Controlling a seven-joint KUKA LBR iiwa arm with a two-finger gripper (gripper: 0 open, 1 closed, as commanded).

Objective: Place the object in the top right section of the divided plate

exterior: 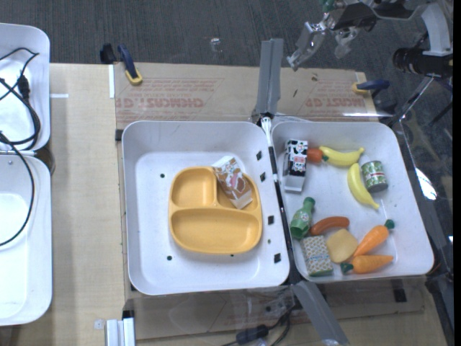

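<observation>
A yellow divided plate (213, 231) lies in the left white bin (144, 215). A small printed carton (235, 181) lies tilted in the plate's top right section, its edge overlapping the plate's rim. My gripper (308, 43) hangs high above the bench behind the right bin (410, 193), far from the plate. Its fingers look parted with nothing between them.
The right bin holds a cow-print milk carton (295, 163), two bananas (358, 182), a green can (374, 176), a green bottle (302, 217), a sausage (330, 224), two carrots (371, 251), a cracker box (317, 255) and a yellow piece (341, 245). A grey post (271, 74) stands between the bins.
</observation>
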